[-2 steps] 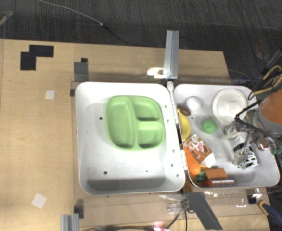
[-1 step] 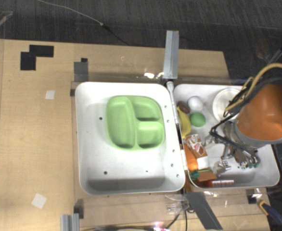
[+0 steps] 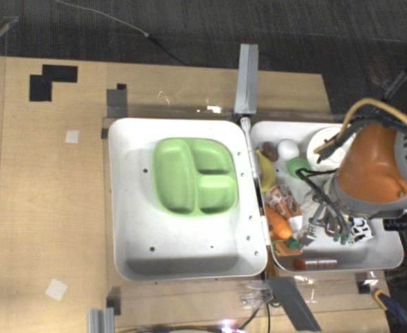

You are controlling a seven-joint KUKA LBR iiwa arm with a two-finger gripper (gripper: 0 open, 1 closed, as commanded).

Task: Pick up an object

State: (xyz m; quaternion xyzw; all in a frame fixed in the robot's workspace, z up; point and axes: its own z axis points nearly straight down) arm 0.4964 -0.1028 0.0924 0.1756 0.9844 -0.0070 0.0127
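A: Lighting even and bright overhead; glare spots on the metal divider bracket (image 3: 246,82) and on the left shallow white plastic bin (image 3: 130,186).

B: Soft shadow along that bin's near wall. Focus slightly soft, resolution low.

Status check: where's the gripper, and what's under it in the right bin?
Gripper low in right bin, over the clutter. Carrot and banana lie to its left, untouched. Green divided tray sits in left bin.
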